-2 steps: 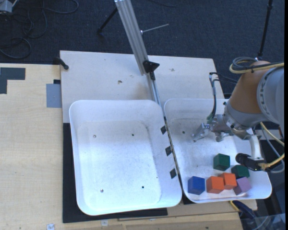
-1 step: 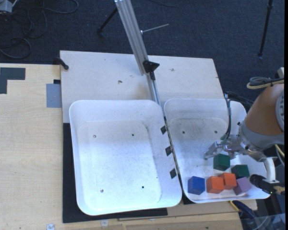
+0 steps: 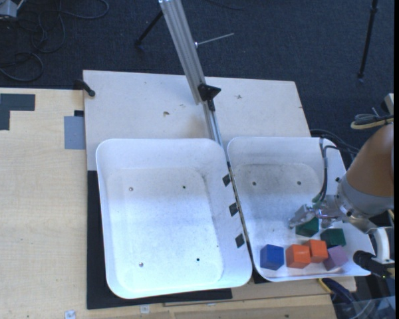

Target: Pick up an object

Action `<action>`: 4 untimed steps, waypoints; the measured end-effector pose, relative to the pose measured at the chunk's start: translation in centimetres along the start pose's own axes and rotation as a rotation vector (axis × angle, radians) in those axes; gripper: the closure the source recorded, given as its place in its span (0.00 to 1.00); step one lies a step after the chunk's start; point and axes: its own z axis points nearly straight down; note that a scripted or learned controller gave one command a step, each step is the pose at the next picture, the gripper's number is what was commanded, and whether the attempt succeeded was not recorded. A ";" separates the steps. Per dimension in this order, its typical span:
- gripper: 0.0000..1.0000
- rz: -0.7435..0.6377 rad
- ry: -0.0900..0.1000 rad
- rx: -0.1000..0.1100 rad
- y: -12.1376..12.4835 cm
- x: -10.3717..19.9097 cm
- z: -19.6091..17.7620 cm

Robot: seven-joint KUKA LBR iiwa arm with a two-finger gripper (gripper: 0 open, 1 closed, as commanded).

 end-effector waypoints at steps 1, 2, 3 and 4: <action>1.00 0.002 0.001 0.002 -0.1 0.0 -0.9; 1.00 -0.010 0.002 -0.003 0.7 10.4 -10.1; 1.00 -0.009 0.002 0.001 6.8 17.8 -9.8; 1.00 -0.006 -0.001 -0.003 14.0 22.7 -11.0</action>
